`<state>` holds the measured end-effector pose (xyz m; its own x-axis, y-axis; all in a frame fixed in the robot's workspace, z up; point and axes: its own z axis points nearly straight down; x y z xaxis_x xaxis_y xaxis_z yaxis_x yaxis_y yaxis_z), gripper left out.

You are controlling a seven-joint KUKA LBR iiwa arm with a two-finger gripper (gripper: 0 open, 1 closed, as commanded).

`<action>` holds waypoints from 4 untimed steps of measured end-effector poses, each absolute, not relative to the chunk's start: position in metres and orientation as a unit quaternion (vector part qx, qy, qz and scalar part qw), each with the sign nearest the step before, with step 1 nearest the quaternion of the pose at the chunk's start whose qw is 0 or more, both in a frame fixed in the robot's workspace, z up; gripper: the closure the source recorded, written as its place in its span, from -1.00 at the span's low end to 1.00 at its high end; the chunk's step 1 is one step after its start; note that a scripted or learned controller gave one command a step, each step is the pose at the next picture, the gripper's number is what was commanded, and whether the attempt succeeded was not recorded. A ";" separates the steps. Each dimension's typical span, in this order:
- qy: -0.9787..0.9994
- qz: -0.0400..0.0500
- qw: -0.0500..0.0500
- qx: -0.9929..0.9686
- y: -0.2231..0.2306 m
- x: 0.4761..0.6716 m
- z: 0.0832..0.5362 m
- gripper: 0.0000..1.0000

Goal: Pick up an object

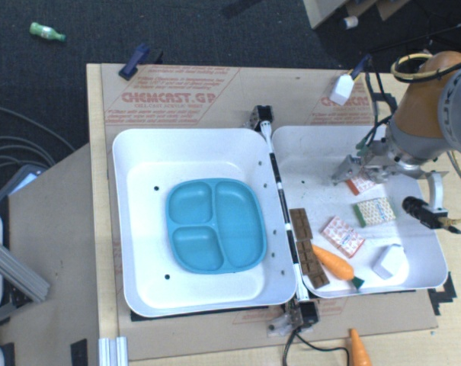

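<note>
My gripper (360,171) is low in the right bin (315,140), near its back right part, just above a small red and white packet (363,186). The view shows nothing held in it. The arm's orange band (422,105) is above it at the right. In front of it lie a green and white packet (375,211), a red patterned packet (343,236), an orange carrot (334,262), a brown bar (307,248) along the bin's left wall, and a white block (389,261).
The left bin (139,174) holds a blue divided plate (215,225). A black part of the arm (420,211) hangs over the right bin's right side. A white block (341,90) and a blue clip (135,62) lie on the bench behind the bins.
</note>
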<state>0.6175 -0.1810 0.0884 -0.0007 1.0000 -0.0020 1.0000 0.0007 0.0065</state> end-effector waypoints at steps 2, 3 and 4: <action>0.707 -0.001 -0.001 0.707 -0.212 0.567 0.113 1.00; 0.708 0.001 0.001 0.706 -0.167 0.607 0.187 1.00; 0.707 -0.001 -0.001 0.707 -0.192 0.590 0.162 1.00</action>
